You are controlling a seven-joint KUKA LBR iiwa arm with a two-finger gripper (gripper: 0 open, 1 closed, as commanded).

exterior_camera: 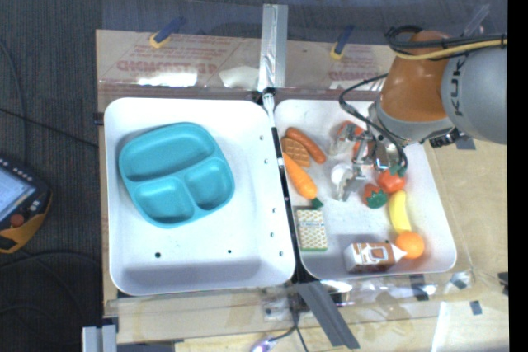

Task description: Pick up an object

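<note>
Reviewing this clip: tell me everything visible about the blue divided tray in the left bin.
The blue tray is a glossy turquoise dish, plastic by its look, with rounded corners and three compartments: one long section along its upper side and two smaller ones below. It lies flat and right side up, turned at a slight angle, on the floor of the left bin, toward the bin's upper left. All three compartments hold nothing. Nothing touches it but the bin floor.

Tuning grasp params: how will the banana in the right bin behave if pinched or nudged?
The banana looks like smooth, glossy toy plastic, so probably stiff, light and a bit slippery. Its curved, rounded body may pivot or roll when nudged. The tomato and orange crowd its ends, so expect them to shift too.
</note>
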